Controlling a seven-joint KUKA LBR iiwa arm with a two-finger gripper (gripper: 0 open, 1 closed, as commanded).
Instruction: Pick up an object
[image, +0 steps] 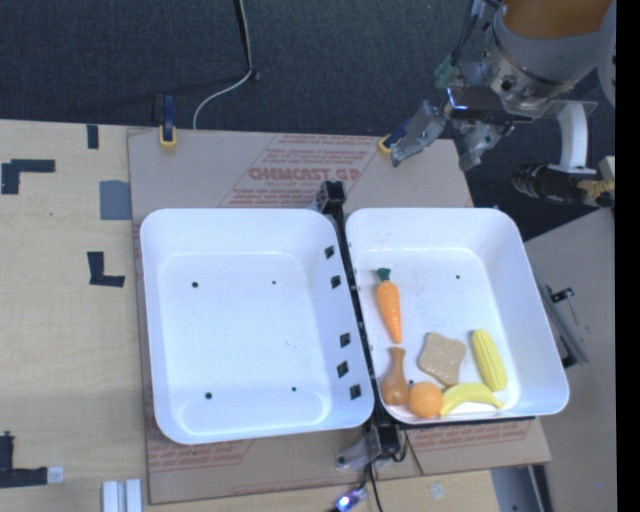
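Note:
The right bin (500, 240) holds a carrot (389, 309), a slice of bread (442, 358), a corn cob (488, 359), a banana (470, 400), an orange (425, 400) and a small tan bottle-shaped toy (396, 377), all near its front. My gripper (440, 138) hangs high above the far edge of the right bin, well away from these objects. Its two fingers are spread apart, one finger (412, 134) to the left and one to the right, with nothing between them.
The left bin (160, 240) stands beside the right one, joined by a black clip strip (343, 300). Both rest on a cardboard sheet (260, 170). A yellow clamp (167, 135) and a cable (225, 85) lie at the back.

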